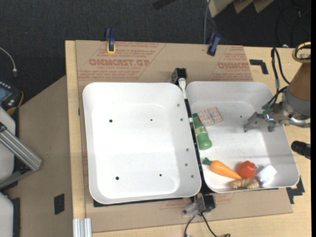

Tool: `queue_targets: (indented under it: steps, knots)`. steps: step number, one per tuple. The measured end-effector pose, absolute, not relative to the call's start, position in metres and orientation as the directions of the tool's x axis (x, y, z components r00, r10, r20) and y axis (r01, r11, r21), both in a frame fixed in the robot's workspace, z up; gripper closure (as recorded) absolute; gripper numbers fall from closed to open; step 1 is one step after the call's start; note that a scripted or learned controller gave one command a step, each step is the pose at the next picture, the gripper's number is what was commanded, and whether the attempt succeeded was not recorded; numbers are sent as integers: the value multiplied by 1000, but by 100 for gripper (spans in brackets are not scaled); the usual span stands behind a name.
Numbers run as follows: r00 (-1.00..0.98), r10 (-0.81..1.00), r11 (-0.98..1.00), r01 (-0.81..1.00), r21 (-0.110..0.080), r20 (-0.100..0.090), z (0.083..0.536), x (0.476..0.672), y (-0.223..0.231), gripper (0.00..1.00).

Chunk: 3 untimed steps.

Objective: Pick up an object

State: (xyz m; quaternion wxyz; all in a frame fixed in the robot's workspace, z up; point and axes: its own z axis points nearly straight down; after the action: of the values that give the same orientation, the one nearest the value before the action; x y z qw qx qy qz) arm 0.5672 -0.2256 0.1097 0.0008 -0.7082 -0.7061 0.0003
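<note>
With nothing yet between the jaws, this pick is wide open, and the best targets sit along the near edge of the right bin (pixel 276 98): one orange carrot (pixel 223 169), one red tomato-like piece (pixel 247 169), one brown knobbly root (pixel 244 183) and one small white block (pixel 267 174), the last three crowded close together. My call: go for the carrot, since it lies a little apart on its left side, and close across its narrow width, not along it. Further back, one green bottle (pixel 201 134) lies against the divider between the bins, awkward for a finger on that side, and one flat printed card (pixel 211 116) rests just beyond it, too thin to grab easily. The gripper (pixel 256 123) hovers at the right, jaws spread apart and holding nothing, well clear of the cluster. Two white bins share the worktop (pixel 163 53); the left bin (pixel 133 142) offers nothing to pick.
</note>
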Motion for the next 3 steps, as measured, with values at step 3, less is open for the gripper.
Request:
queue_targets:
  steps: [3]
  knots:
    - [1, 1000, -1, 1000, -7, 3, 129, 512, -223, 0]
